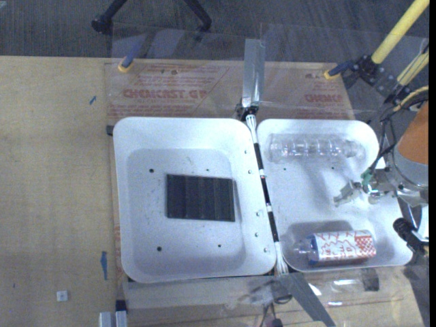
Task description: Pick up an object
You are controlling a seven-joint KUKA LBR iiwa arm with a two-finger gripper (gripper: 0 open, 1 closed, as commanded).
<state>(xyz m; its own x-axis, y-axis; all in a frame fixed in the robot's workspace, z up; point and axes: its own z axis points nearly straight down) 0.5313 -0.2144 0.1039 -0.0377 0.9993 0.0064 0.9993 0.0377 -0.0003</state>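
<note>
Two shallow white bins sit side by side on a wooden bench (48, 182). The left bin (136, 182) holds one thing, a dark ribbed rectangular pad (201, 197), lying flat near the middle of its floor.

The right bin (300, 203) holds two objects. A clear plastic bottle (312, 148) lies on its side along the far part of the bin, its length running left to right. A second clear container with a red-and-white patterned label (338, 245) lies on its side in the near part, close to the front wall, well apart from the bottle.

The arm (417, 142) reaches in from the right, its orange band visible at the edge. The gripper (349, 192) sits low over the right bin's floor, between the bottle and the labelled container, and nearer the bin's right wall than the divider. Its pale fingers (341, 196) point left toward the bin's middle. They look slightly parted with bare floor under them, though they are small and blurred, so I cannot tell their state for certain. Nothing is visible between them; both objects lie apart from the gripper, untouched.

Beyond the bins, a clear plastic sheet with red lettering (167, 90) lies flat on the bench.
</note>
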